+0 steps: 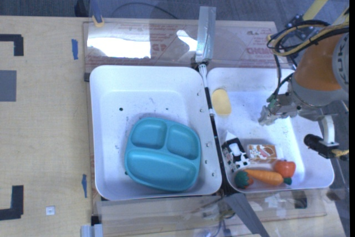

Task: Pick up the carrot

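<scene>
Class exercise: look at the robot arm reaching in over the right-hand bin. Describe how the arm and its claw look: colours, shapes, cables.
The arm is a thick rounded body, grey with a broad orange band above the wrist. Yellow and black cables loop beside it. The claw at its end is small, metallic grey, with a speck of green, and a black fitting juts out below the wrist.

Nothing legible from my station

I see faint reddish print on the clear plastic sheet (166,41) behind the bins (too blurred to read).

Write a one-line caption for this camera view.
Gripper hovers over the right bin, apart from the carrot lying near its front edge.
</scene>
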Controlling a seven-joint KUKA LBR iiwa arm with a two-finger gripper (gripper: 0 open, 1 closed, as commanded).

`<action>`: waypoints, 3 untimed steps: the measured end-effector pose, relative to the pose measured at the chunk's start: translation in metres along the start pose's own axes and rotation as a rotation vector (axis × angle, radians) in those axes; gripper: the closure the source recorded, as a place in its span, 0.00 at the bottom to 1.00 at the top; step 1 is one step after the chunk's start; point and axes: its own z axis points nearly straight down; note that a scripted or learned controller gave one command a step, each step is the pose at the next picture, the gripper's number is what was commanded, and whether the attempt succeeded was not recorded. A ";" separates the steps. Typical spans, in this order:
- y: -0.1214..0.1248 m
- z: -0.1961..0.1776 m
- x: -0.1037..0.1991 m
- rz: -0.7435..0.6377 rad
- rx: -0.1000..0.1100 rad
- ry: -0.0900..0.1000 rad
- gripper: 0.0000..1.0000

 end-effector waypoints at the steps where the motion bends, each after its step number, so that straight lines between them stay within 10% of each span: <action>1: -0.043 0.021 0.048 0.198 -0.012 -0.003 1.00; 2: -0.092 -0.089 -0.025 0.290 -0.008 -0.003 1.00; 3: -0.088 -0.017 0.003 0.627 -0.010 0.000 1.00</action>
